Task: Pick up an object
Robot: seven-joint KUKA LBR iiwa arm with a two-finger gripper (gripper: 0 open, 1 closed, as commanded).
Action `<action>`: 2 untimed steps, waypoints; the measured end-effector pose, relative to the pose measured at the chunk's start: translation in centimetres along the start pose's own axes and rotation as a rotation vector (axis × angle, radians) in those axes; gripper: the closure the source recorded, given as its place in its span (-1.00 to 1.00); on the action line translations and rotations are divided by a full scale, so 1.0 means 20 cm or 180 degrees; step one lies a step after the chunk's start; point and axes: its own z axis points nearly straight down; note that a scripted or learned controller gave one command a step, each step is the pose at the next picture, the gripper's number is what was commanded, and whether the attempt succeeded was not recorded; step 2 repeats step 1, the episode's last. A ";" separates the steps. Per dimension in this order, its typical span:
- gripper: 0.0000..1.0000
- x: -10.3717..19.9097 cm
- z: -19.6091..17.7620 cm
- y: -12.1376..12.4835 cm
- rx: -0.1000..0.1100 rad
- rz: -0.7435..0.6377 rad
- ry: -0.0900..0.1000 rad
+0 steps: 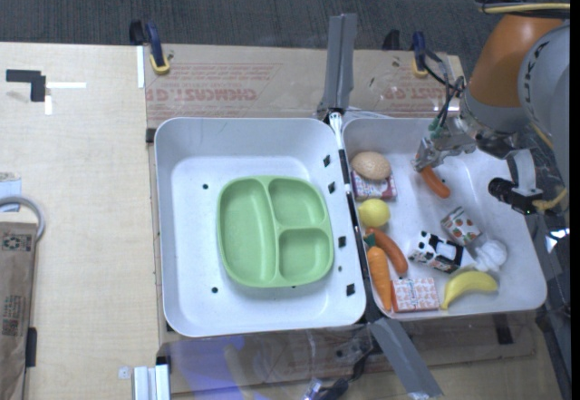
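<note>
My gripper hangs over the far part of the right bin, reaching in from the right. Just below its tip lies a small orange carrot-like piece, touching or nearly touching it. Along the bin's left side sit a burger bun, a yellow lemon, a reddish sausage and an orange carrot. A pink box and a banana rest at the near edge. A black-and-white cow toy and a patterned cube lie mid-bin.
The left bin holds a green divided plate. A grey divider post stands between the bins at the back. The arm's orange band and cables crowd the right bin's far right corner. A white fluffy item lies beside the banana.
</note>
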 end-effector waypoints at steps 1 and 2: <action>1.00 0.37 -0.66 -0.08 0.0010 0.0680 0.0005; 1.00 0.37 -0.66 -0.08 0.0010 0.0680 0.0005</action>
